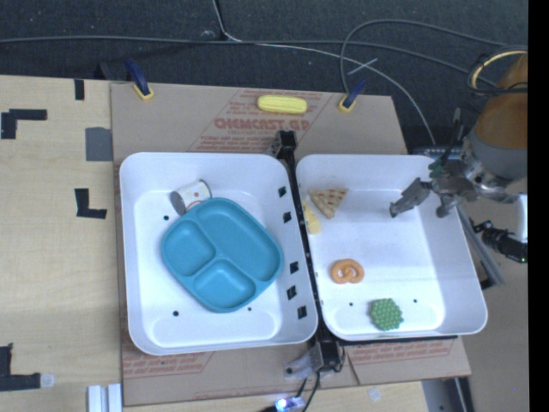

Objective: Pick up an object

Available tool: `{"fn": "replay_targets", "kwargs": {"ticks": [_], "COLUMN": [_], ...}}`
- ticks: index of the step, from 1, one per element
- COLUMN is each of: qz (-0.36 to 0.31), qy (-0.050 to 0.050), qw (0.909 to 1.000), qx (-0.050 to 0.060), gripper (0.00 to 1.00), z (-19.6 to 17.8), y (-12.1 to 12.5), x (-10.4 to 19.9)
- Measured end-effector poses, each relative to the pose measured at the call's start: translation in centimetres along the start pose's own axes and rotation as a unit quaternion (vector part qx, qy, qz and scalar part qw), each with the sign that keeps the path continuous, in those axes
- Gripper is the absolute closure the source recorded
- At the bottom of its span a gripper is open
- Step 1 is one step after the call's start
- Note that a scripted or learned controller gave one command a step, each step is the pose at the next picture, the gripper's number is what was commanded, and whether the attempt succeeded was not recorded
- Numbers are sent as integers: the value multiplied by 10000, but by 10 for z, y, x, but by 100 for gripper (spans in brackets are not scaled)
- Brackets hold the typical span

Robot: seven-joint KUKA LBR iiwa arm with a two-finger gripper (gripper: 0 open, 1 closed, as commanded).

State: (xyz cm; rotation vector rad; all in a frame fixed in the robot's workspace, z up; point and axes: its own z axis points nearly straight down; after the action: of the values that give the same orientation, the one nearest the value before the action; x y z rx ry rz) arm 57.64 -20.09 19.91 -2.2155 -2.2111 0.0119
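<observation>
The gripper hangs over the right bin's far right corner, fingers spread apart with nothing between them, seemingly poised to descend. Candidates lie well apart below: wedge, pretzel, green ball.

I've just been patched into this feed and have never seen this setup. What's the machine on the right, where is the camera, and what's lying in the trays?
One camera looks down at a slant on a bench with two white bins. The grey arm reaches in from the right; its hand, open and holding nothing, hangs over the right bin's upper right corner. That bin holds a waffle-like wedge, a small pretzel and a green bumpy lump. The left bin holds a blue divided plate and a small cup on its side. A yellow piece lies on the cardboard behind.
</observation>
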Motion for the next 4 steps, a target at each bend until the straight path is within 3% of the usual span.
{"fn": "replay_targets", "kwargs": {"ticks": [1,3,4], "qz": [-16,-12,-21], "qy": [-15,-12,-27], "qw": [10000,10000,10000], "qx": [-61,-33,-70], "gripper": [0,0,0], "z": [-7,98,114], "y": [3,-3,-2], "x": [0,-14,-13]}}
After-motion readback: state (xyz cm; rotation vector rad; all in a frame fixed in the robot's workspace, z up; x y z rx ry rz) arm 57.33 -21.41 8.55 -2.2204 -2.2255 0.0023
